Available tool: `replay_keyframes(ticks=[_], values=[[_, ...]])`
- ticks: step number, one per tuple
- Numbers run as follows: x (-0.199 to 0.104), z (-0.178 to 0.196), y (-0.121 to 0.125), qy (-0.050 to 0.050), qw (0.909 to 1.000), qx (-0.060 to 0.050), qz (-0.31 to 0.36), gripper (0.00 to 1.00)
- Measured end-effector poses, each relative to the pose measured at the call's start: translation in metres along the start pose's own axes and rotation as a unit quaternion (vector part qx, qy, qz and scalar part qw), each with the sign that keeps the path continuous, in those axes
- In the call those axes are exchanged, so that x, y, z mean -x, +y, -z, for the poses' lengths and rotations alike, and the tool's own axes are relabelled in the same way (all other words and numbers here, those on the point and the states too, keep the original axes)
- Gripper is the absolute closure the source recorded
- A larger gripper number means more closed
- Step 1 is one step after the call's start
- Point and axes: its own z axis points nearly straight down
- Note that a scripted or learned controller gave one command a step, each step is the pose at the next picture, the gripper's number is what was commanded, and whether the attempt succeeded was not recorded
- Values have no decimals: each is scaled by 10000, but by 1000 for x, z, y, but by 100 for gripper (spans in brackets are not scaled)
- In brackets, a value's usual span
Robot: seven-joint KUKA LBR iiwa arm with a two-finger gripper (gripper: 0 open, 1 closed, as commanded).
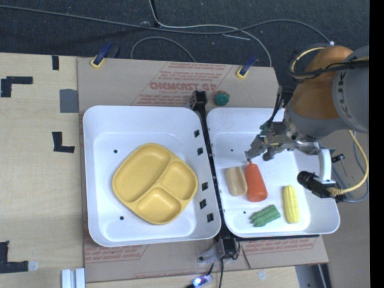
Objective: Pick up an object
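While my gripper [257, 152] hovers with fingers spread, grasping nothing, just at twelve o'clock of the carrot [256, 183] in the right bin [228, 122], I should descend centred, straddling its width.

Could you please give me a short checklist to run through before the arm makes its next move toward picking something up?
1. Gripper over the right bin, not the left: ok; it hangs just above the top end of the carrot.
2. Object between the fingers: not ok; nothing shows held.
3. Finger opening wide enough for the carrot: cannot tell; the fingers are too small and dark to read.
4. Room around the carrot: not ok; the bread roll lies right beside it on its left.
5. Other targets free: ok; the corn cob and the green vegetable lie apart.
6. Yellow divided plate in the left bin out of the way: ok.
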Motion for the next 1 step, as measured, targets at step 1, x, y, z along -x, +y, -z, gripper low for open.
replay_keyframes(ticks=[1], values=[[-3, 43, 5, 2, 10000, 2, 9, 100]])
